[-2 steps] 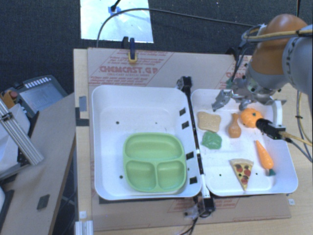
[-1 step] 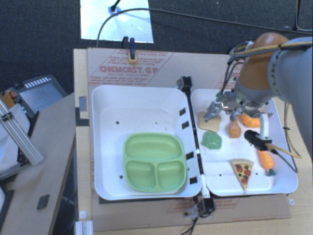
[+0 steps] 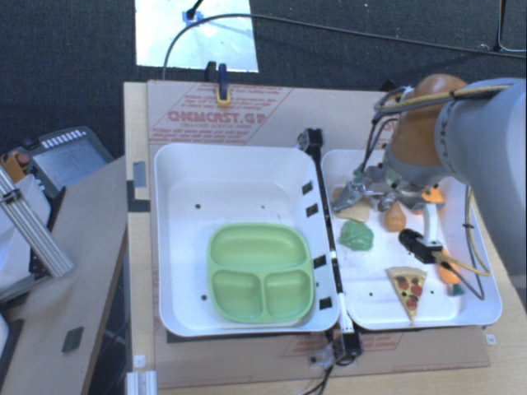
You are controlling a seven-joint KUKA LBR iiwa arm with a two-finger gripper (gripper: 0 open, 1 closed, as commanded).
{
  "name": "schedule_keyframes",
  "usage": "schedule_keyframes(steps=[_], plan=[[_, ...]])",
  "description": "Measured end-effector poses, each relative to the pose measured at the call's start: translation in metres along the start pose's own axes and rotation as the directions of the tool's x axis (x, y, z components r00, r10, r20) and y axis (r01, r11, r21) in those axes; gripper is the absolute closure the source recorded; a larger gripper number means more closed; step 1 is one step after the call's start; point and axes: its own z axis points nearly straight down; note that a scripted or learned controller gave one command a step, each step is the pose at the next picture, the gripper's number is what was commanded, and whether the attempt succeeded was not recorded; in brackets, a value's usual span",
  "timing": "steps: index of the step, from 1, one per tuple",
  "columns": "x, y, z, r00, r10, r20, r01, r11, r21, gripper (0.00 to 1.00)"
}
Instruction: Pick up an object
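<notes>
Bins (image 3: 247,159) glossy white plastic; green tray (image 3: 259,271) smooth matt plastic; bench board (image 3: 272,109) matt cardboard.

From my remote station I see a dark speckled floor (image 3: 66,48) around the bench. A pale reflective sheet (image 3: 196,23) lies on it at the top, crossed by a thin dark cable (image 3: 346,30). The bench top is light wood (image 3: 135,138), covered by a sheet of printed cardboard (image 3: 218,113) with red lettering; a yellow and black clamp (image 3: 221,85) grips its far edge. At left stands a second wooden table (image 3: 78,278), bearing a grey device with a screen (image 3: 70,159) and a ridged metal bar (image 3: 33,229).
</notes>
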Motion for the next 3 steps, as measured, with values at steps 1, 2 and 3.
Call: schedule_keyframes(steps=[1, 2, 3], plan=[[-0.001, 0.003, -0.016, 1.000, -0.001, 0.004, 0.001, 1.000, -0.011, 1.00], [-0.007, 0.005, -0.061, 1.000, 0.001, 0.001, -0.001, 1.000, -0.002, 1.00], [0.000, 0.006, -0.123, 1.000, -0.005, 0.001, 0.005, 1.000, -0.004, 1.00]])
